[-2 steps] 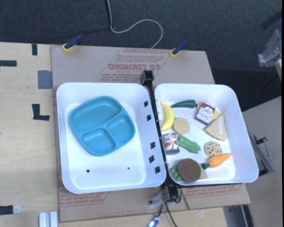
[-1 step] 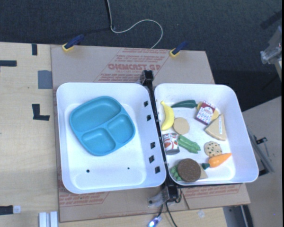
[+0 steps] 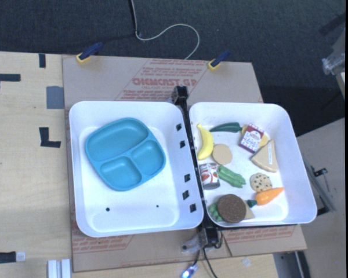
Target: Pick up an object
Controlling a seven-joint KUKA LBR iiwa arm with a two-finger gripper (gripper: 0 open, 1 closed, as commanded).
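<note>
The right bin (image 3: 297,155) holds several toy foods. A yellow banana (image 3: 205,142) lies by its left wall, with a green pepper (image 3: 225,127) and a red box (image 3: 251,138) behind it. A tan round cracker (image 3: 222,154), a small can (image 3: 209,175) and a green pea pod (image 3: 231,176) sit in the middle. A sandwich wedge (image 3: 267,157), a spotted cookie (image 3: 260,182) and an orange carrot (image 3: 269,196) lie to the right. A dark brown round patty (image 3: 231,208) rests at the front.
The left bin (image 3: 133,216) holds a blue divided plate (image 3: 124,153) in its back half. Both bins stand on a cardboard sheet (image 3: 156,80) held by two clamps. A white cable (image 3: 162,33) loops behind the bins.
</note>
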